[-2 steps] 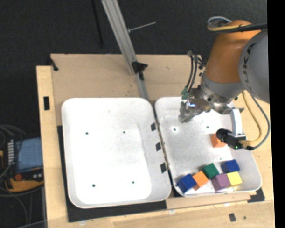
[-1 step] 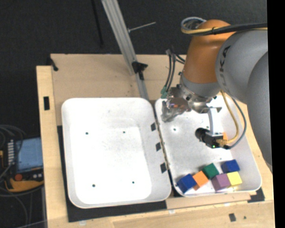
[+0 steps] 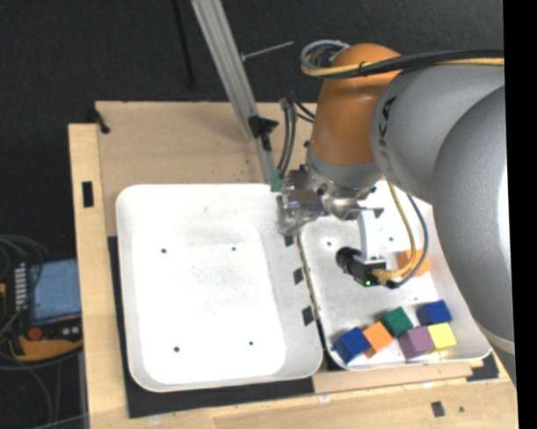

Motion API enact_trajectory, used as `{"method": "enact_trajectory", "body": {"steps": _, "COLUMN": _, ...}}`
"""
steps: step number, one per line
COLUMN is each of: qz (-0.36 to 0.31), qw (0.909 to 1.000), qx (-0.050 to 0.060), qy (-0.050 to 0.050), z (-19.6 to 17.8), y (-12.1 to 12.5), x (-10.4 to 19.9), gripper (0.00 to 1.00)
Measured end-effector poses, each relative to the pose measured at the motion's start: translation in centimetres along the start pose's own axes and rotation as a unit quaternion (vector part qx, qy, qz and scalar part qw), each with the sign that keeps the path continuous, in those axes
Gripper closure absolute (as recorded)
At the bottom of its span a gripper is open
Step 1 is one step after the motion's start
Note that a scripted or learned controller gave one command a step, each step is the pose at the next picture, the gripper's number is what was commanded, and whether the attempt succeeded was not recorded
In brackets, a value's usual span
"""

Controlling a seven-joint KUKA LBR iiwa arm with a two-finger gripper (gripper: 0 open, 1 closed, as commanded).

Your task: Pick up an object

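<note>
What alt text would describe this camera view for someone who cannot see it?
A grey robot arm with an orange band reaches from the right over the right shallow white bin, where six small coloured cubes cluster at the near edge: two blue, orange, green, purple, yellow. The left shallow white bin sits beside it.

The table [image 3: 160, 143] is plain light wood with two white bins side by side. The left bin [image 3: 205, 282] has some grey scuffing. A metal pole [image 3: 233, 74] slants up from the far edge. Blue box and cables [image 3: 43, 301] sit off the table's left edge.
</note>
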State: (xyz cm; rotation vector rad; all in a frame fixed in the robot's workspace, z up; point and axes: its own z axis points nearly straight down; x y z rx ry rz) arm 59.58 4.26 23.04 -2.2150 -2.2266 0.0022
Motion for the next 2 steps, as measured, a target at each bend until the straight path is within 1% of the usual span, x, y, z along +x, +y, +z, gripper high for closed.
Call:
{"method": "enact_trajectory", "body": {"steps": 1, "qz": -0.002, "qw": 1.0000, "qx": -0.001, "qy": 0.001, "z": -1.35, "y": -0.22, "x": 5.57, "gripper": 1.00}}
{"method": "enact_trajectory", "body": {"steps": 2, "qz": 0.000, "qw": 1.0000, "qx": -0.001, "qy": 0.000, "z": -1.29, "y": -0.22, "x": 5.21, "gripper": 0.00}}
